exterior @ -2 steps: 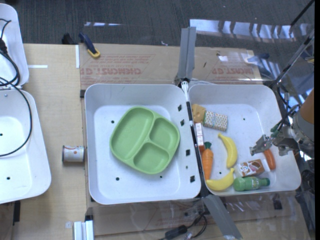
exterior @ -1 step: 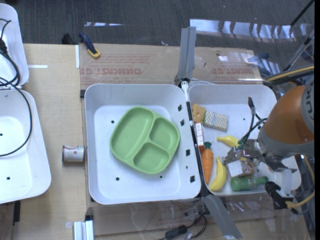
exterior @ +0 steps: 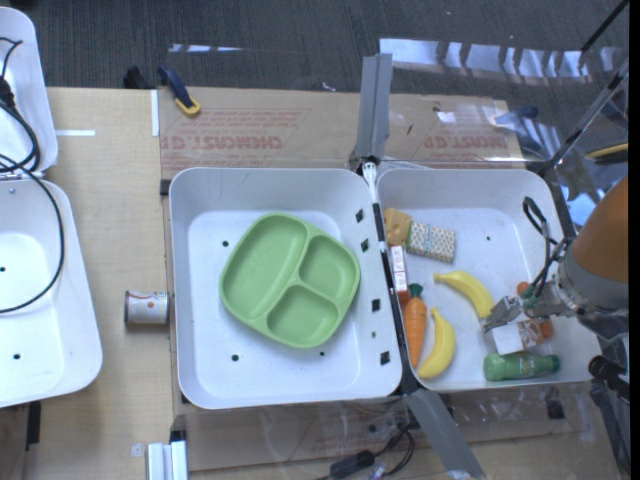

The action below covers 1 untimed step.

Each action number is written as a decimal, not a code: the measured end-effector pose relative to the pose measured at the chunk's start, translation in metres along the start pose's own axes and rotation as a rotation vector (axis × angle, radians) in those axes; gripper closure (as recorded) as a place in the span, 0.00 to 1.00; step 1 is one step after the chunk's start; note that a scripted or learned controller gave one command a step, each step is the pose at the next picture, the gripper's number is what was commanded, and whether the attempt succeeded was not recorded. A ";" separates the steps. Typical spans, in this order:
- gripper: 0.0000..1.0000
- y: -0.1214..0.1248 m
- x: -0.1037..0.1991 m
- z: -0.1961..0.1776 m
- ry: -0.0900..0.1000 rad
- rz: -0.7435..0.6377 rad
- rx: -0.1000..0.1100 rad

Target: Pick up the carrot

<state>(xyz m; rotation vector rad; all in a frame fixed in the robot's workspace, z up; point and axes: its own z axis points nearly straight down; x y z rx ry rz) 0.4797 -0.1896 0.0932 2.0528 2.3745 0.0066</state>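
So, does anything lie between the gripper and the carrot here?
Yes. The gripper sits at the right side of the right bin, and the carrot lies by its left wall. Two bananas lie between them: one on the direct line, the other right beside the carrot.

Two smooth white plastic bins (exterior: 190, 268) are seen on a pale wooden desk (exterior: 110, 148); a matt green plastic plate (exterior: 290, 280) lies in one.
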 end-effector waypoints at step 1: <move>1.00 0.001 -0.001 -0.009 -0.001 0.004 -0.001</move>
